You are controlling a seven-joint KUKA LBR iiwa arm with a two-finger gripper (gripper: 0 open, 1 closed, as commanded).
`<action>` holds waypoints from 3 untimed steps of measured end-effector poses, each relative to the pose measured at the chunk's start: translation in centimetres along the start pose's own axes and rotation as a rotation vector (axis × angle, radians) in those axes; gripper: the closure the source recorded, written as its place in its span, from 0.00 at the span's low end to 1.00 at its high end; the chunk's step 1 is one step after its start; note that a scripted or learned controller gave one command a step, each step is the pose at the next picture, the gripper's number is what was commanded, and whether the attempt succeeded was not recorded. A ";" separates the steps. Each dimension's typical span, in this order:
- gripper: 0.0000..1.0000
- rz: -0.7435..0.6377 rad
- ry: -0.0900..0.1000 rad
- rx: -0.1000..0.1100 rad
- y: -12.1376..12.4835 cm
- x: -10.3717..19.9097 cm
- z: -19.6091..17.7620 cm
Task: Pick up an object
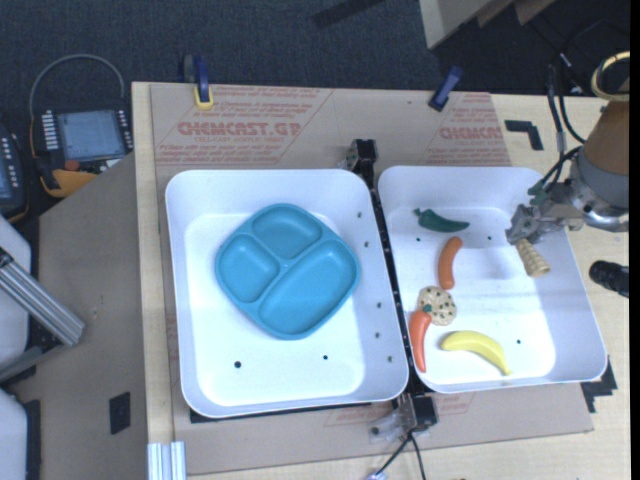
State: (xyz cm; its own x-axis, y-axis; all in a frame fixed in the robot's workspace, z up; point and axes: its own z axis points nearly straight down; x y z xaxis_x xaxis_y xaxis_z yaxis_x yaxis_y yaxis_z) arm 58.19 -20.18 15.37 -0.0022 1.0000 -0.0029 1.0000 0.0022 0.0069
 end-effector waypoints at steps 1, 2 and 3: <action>1.00 0.000 0.000 0.000 0.8 -0.1 -6.2; 1.00 0.000 0.000 0.001 0.9 -0.1 -9.3; 1.00 -0.004 0.004 0.005 1.7 5.5 -10.0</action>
State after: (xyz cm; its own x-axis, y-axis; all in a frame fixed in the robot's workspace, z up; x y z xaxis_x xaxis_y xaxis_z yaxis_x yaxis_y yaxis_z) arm 59.77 -14.62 25.37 -0.0067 1.0000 0.0011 1.0000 0.0066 0.0014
